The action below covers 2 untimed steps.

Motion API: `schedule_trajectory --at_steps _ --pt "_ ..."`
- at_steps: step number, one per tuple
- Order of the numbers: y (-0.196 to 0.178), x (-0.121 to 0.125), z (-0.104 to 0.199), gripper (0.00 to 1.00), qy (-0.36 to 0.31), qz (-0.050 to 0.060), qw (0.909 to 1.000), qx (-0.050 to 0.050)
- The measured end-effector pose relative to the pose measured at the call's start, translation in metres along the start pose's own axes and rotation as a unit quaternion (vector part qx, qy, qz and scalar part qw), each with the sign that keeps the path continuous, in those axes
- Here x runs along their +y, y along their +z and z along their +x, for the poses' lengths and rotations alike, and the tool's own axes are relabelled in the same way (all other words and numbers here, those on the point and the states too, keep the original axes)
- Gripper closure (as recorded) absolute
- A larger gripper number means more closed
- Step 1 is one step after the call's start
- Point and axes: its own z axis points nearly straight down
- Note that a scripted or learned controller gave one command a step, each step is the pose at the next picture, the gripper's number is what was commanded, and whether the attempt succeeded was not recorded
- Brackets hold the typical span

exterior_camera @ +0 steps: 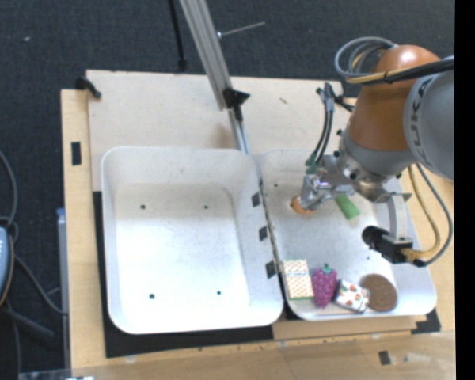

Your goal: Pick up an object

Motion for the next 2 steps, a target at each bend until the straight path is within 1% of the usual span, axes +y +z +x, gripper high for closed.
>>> schedule_trajectory --at_steps 1,2 --pt "-0.011 0.03 0.049 1.0 0.0 0.0 1.0 0.0" --pt "0.002 0.053 0.089 1.0 0.0 0.002 1.0 -0.002"
